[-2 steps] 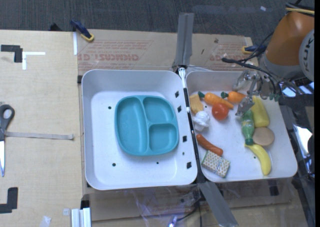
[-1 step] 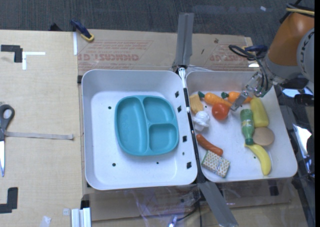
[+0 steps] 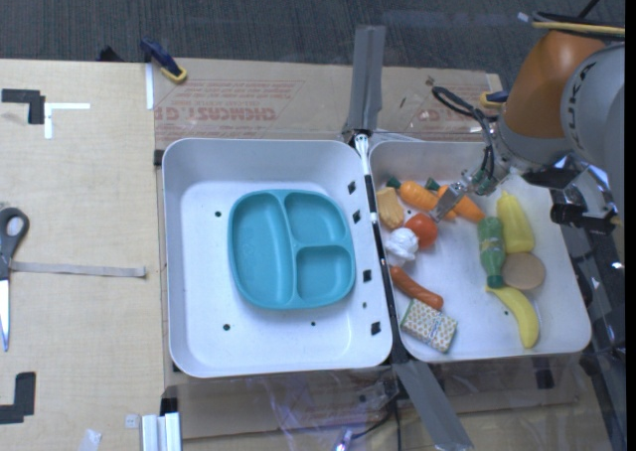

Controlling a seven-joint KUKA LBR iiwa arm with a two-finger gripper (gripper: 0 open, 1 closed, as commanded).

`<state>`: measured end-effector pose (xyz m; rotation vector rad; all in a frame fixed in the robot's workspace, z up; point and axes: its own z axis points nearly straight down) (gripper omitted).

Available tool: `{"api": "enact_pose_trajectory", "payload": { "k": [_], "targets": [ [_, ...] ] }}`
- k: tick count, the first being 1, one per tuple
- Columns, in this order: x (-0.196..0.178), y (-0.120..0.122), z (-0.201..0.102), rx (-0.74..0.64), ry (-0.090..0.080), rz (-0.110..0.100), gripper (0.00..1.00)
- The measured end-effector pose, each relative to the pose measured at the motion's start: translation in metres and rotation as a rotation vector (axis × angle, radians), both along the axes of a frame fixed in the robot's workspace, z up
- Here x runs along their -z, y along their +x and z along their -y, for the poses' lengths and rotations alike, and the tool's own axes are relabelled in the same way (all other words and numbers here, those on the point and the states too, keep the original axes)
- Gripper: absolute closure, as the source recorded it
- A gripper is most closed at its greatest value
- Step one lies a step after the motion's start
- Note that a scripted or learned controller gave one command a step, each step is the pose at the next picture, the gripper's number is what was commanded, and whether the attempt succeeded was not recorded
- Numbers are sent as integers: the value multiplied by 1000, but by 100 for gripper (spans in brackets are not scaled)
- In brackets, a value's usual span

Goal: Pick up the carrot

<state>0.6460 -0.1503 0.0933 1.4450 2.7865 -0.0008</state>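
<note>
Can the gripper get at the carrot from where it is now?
Probably yes. The gripper is already down at the carrot in the right bin; nothing lies on top of it, though the tomato sits close beside.

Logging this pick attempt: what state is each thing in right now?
carrot: lying in the right bin, gripper at its right end
gripper: low over the carrot
teal plate: flat in the left bin, nothing on it
banana: lying near the right bin's front corner

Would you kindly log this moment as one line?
pincer: at carrot, grasp unconfirmed | carrot: lying in right bin | teal plate: left bin
</note>
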Motion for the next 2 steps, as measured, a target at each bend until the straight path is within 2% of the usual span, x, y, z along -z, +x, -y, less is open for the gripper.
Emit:
{"api": "enact_pose_trajectory", "payload": {
  "k": [1, 2],
  "targets": [
    [-12, 1, 1, -3, -4, 4, 100],
    [-99, 14, -76, 174, 0, 1, 100]
  ]
}}
